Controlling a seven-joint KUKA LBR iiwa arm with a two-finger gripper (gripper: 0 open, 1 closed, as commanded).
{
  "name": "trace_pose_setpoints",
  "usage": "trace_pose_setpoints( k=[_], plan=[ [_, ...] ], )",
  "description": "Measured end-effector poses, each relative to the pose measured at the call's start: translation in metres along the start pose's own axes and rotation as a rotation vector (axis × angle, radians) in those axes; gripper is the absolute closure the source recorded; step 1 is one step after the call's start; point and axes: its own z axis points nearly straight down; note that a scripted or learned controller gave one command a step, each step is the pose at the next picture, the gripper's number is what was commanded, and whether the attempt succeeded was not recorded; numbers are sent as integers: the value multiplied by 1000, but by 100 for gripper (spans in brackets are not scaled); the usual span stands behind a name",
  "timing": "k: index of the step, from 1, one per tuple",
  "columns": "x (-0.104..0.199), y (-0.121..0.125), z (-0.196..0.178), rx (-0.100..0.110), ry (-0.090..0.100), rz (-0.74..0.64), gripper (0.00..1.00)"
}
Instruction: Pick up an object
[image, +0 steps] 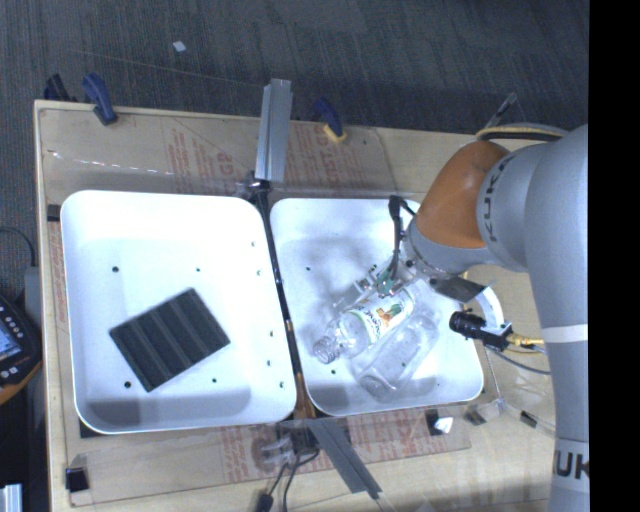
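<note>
In the right bin, a clear plastic bottle with a green and orange label lies on its side, its neck pointing to the lower left. A second clear plastic item lies against it on the lower right. My gripper hangs low over the right bin, just above the labelled bottle's upper end, and the view does not show whether it touches the bottle. The wrist and its orange band cover the bin's right part.
A flat black ribbed slab lies in the left bin, toward its lower left. A raised divider separates the two bins. Blue clamps sit on the bench's far edge.
</note>
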Motion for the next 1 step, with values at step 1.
trace_pose_setpoints(
  k=[1],
  plan=[
    [1, 2, -10, -1, 0, -5, 100]
  ],
)
